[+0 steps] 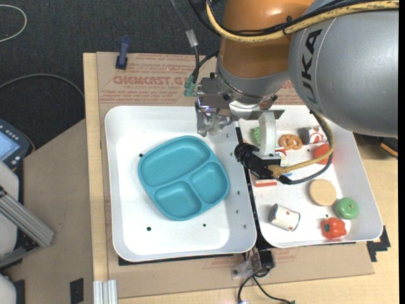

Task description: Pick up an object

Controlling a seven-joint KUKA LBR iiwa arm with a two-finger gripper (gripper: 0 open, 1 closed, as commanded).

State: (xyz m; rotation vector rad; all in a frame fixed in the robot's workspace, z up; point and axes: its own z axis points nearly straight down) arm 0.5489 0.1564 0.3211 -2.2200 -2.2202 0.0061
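Note:
My gripper (pixel 211 120) hangs low over the back right corner of the left bin (pixel 120 189), just beyond the far edge of a teal divided plate (pixel 183 177). Nothing shows in its grasp. In the right bin (pixel 366 189) lie a brown pretzel-like piece (pixel 290 142), a red piece (pixel 321 151), a tan disc (pixel 323 192), a green round piece (pixel 346 208), a red tomato-like piece (pixel 334 228) and a white cup on its side (pixel 285 216). A green piece (pixel 257 133) is partly hidden by the wrist.
The big grey and orange arm (pixel 329 49) covers the back of the right bin. A small red strip (pixel 266 183) lies near the ridge between the bins. A blue clip (pixel 122 53) sits on the cardboard behind the left bin.

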